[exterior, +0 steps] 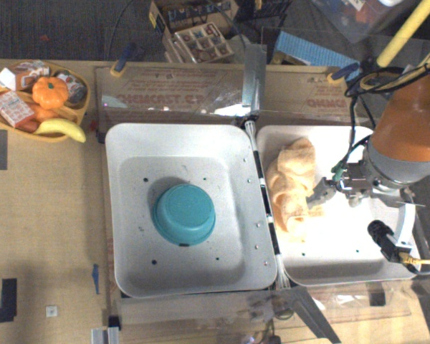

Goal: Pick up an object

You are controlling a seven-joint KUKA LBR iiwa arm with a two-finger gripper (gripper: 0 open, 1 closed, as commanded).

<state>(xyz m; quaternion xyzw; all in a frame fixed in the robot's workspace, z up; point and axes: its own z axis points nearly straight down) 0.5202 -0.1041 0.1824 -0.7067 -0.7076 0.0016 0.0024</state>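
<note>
Camera view: gripper (319, 192) low in right bin (344, 260), fingers slightly parted, holding nothing, tips touching right edge of tan soft toy (290, 181); toy's length runs top-to-bottom.

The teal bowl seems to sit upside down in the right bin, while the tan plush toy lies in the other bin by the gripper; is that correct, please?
Not quite: the camera view shows the teal bowl upside down in the left bin, not the right. The tan plush toy does lie in the other bin, the right bin, by the gripper.
</note>
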